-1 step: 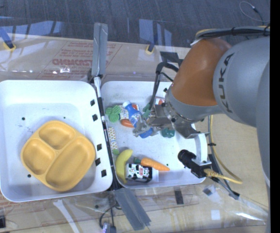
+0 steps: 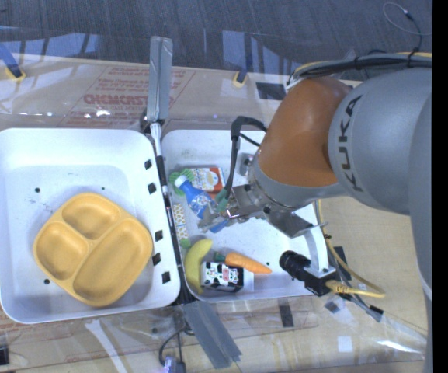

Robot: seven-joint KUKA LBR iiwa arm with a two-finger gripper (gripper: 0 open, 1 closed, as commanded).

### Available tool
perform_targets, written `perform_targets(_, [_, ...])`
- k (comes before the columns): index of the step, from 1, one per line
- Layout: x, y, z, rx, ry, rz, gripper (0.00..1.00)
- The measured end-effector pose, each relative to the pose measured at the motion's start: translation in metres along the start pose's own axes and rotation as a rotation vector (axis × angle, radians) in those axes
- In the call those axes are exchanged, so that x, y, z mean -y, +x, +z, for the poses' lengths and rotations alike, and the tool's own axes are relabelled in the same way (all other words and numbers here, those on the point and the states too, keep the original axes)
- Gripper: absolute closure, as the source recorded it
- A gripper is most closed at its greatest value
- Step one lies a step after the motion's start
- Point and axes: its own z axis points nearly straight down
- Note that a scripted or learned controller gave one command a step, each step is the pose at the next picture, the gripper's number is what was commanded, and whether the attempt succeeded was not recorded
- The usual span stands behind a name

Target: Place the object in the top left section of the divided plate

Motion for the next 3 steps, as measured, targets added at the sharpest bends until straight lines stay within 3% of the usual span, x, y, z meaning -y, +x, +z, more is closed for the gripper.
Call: perform_targets(3, [-0.026,0.142,-0.010,0.003,0.000,-0.510,1.00])
